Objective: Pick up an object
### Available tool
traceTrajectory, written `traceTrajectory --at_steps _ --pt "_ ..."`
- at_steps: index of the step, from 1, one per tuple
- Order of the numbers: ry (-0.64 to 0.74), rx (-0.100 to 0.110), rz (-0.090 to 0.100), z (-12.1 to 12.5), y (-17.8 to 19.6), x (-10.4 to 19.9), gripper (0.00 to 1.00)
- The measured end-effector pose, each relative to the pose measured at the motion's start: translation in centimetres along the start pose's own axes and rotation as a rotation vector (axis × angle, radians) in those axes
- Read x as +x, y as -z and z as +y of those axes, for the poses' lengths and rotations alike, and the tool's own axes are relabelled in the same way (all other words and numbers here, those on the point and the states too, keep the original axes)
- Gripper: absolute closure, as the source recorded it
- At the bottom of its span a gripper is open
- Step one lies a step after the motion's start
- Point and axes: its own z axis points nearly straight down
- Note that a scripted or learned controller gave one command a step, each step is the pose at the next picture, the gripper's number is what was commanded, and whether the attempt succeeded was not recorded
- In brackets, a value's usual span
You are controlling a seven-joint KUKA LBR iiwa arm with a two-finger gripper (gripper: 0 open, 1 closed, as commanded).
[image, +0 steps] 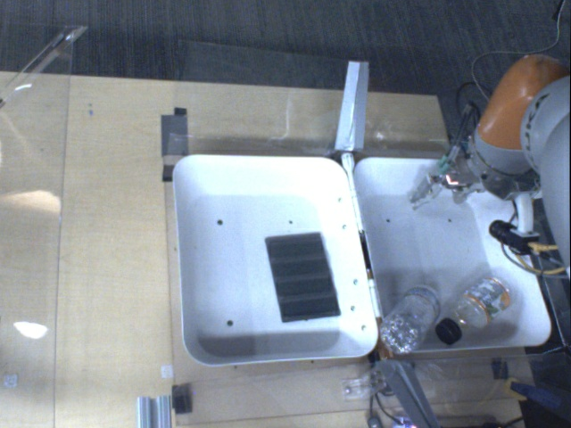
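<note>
Nothing is picked up yet, as far as this view shows. The gripper (428, 189) hangs over the upper part of the right bin (393, 239), its fingers (419, 195) spread apart with only bare white floor showing between them. The candidates lie well away, down at that bin's near edge: a clear crumpled bottle (409, 319) lying by the divider, and just beside it a clear bottle with a black cap (473, 308). Over in the left bin (201, 239) a dark ribbed slab (302, 276) lies flat near the middle. Gripper height is hard to read from this slanted angle, so it may be hovering or near the floor. By my reading the whole job remains: travel to a target, descend, close, lift.
</note>
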Motion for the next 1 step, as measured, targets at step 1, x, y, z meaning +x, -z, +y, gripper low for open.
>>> traceTrajectory --at_steps 1 --pt "0.068 -0.001 0.000 -8.57 -0.08 0.63 0.00"
